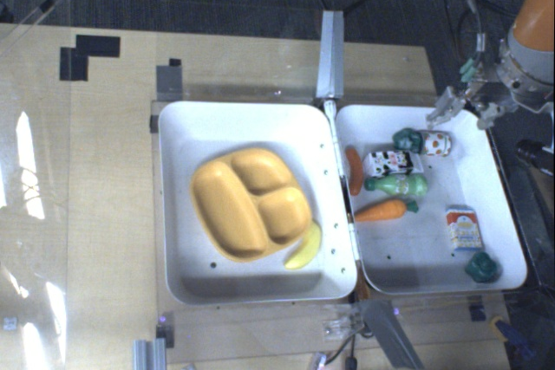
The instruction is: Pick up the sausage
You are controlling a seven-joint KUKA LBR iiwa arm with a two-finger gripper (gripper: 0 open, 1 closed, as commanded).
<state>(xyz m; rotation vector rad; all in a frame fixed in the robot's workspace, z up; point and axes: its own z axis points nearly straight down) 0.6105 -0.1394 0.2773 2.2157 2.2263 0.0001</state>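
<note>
Claw (462,106): spread, pinching nothing, above the right bin's (434,266) far rim.
Sausage (353,170): lies lengthwise against that bin's left wall, well apart from the claw.
Neighbours: milk carton (389,161) and carrot (380,211) near.
Advice: approach from above, fingers straddling its narrow width, clear of the wall.

Left bin (173,212) — bread (250,202), banana (304,249); right bin (512,251) — carrot (380,210), carton (464,229).
</note>
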